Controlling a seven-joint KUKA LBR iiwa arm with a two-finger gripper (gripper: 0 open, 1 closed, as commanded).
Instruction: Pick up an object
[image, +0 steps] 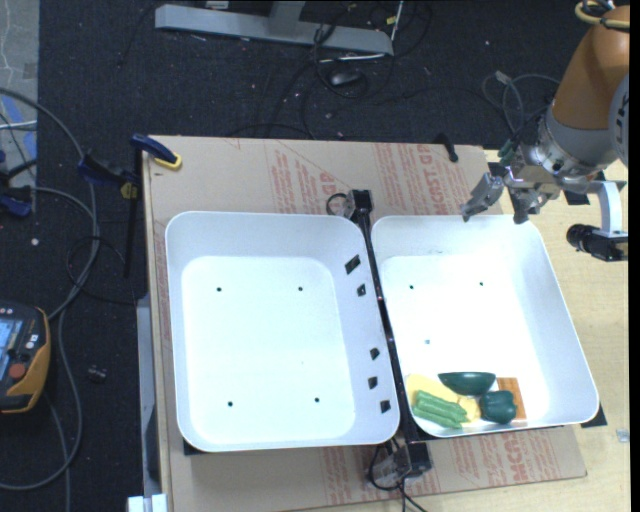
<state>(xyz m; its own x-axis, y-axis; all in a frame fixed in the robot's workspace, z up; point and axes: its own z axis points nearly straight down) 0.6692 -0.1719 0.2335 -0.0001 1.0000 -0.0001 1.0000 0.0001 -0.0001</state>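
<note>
the pickable things huddle in the near corner of the right bin (560, 300): a dark green bowl (467, 381), a ridged green piece (439, 409), a teal lump (498, 406), touching. my pincer (497, 199) hangs spread and empty over that bin's far rim. i'd cross to the teal lump, the outermost, and drop straight down astride it

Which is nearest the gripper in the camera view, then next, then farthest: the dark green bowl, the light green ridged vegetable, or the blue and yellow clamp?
From the gripper, above the right bin's far edge:
1. Dark green bowl, near end of the right bin.
2. Light green ridged vegetable, just beyond the bowl, toward the bin's near left corner.
3. Blue and yellow clamp, at the board's far left corner.
</note>
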